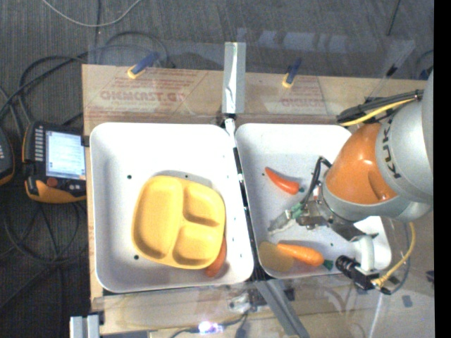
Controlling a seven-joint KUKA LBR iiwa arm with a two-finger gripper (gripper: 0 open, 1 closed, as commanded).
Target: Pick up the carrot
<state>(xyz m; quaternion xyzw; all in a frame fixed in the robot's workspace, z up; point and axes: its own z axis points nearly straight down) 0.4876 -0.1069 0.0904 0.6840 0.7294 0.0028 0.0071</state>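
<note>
Reaching in from the right, the grey arm (pixel 405 153) with its orange band (pixel 356 171) hangs over the right bin (pixel 310 136); its gripper (pixel 285 220) points to the left and sits low above the bin floor, about in the middle of that bin; the fingers (pixel 278 222) look a little spread and nothing is between them, though they are small and partly blurred, so I say this with some care.

The carrot (pixel 301 253) lies on the floor of the right bin, close to the near wall; it is lying flat, its thick orange end to the left and its green tip to the right; it is just on the near side of the gripper, and I cannot tell if they touch, but it is not between the fingers; a pale brown rounded thing (pixel 271 257) lies just left of the carrot, touching it or almost. A second orange-red piece (pixel 282 182) lies farther in the same bin, on the far side of the gripper, apart from it.

The left bin (pixel 116 153) bears a yellow divided plate (pixel 180 220), tilted a little; an orange-red thing (pixel 218 263) shows at the plate's near right edge, mostly hidden under it. Left of the bench a handheld control pad (pixel 56 160) rests among black cables (pixel 42 220).
</note>
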